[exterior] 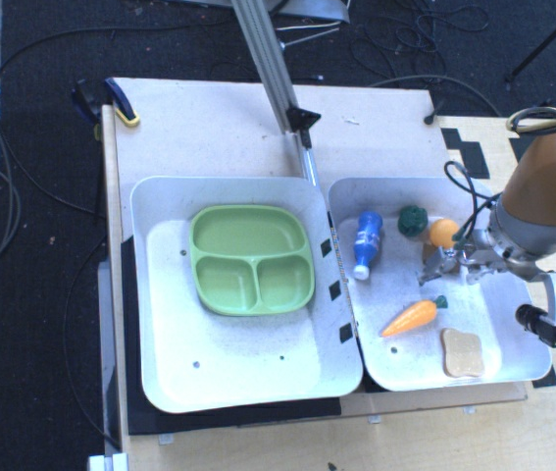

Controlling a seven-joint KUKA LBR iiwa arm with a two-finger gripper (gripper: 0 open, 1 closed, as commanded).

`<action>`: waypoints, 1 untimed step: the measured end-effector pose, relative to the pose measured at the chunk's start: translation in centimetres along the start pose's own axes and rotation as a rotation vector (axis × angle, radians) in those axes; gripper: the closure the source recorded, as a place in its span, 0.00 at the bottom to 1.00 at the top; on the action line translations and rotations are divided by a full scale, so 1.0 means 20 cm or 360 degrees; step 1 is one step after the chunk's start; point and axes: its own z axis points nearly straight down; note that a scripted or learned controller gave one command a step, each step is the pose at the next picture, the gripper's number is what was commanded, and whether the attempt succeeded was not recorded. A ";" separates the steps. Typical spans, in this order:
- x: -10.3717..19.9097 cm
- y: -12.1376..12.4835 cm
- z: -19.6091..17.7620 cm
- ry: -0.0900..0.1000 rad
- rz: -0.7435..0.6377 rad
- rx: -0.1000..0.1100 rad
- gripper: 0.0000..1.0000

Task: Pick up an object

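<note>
The right bin (pixel 513 366) holds several small objects. A blue bottle (pixel 366 243) lies at its left side, a dark green round item (pixel 413 220) sits at the back, and an orange ball (pixel 442 232) is beside it. A toy carrot (pixel 410 318) lies near the middle, with a slice of bread (pixel 463 352) toward the front right. My gripper (pixel 441 264) is low over the bin, just in front of the orange ball and above the carrot's leafy end. Nothing is visibly held in it.
The left bin (pixel 160 361) holds a green divided plate (pixel 253 259). A slanted metal pole (pixel 268 52) crosses the back of the bench. The grey and orange arm (pixel 542 194) enters over the right bin's right edge.
</note>
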 end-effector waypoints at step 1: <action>0.00 0.00 0.09 -0.0002 0.0003 -0.0003 0.00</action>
